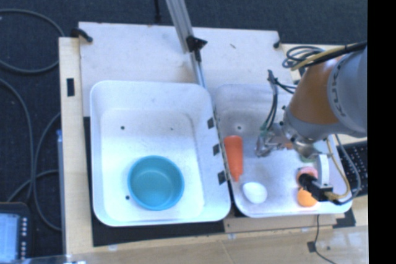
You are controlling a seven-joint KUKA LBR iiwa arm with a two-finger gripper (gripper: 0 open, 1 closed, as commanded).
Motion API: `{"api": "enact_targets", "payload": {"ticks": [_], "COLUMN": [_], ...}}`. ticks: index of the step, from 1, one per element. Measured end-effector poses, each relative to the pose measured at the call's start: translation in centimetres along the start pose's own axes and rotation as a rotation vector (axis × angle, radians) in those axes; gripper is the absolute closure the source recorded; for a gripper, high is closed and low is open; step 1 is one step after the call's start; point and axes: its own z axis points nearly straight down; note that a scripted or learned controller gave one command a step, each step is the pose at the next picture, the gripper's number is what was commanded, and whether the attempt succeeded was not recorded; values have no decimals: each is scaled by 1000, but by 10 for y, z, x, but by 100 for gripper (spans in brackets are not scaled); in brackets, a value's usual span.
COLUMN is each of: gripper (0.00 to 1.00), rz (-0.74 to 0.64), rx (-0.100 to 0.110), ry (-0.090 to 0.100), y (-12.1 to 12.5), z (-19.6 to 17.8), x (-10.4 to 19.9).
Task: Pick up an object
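Dark carpet is surrounding a pale wooden bench [142, 49] that is carrying two shallow white plastic bins side by side. From where I am standing, the grey arm with its orange band [318, 99] is reaching into the right-hand bin [241, 99], and its two-finger gripper [267, 148] is hanging low over the bin floor; whether it is released or clenched I cannot tell, and nothing is showing inside it. Just beside the jaws, on the side facing the other bin, a long orange carrot-shaped toy [233, 156] is lying close along the bin wall, its long axis running from the far side toward the near edge, roughly level with the jaws. Nearer the front edge than the jaws, and slightly toward the carrot, a small white egg-shaped object [254, 192] is resting. On the arm's side of the jaws, a small orange rounded piece [305, 196] is sitting by the front corner. A round blue plastic bowl [156, 182] is sitting well apart in the left-hand bin [124, 102]. The carrot looks nearest, so a short sideways shift seems called for.
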Motion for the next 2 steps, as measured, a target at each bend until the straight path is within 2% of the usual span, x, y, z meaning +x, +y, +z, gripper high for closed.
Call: {"api": "enact_targets", "payload": {"ticks": [1,2], "gripper": [100,100], "rz": [-4,-16], "rx": [7,4], "ry": [9,8], "y": [-7,-1], "z": [-53,-99], "x": [2,-2]}}
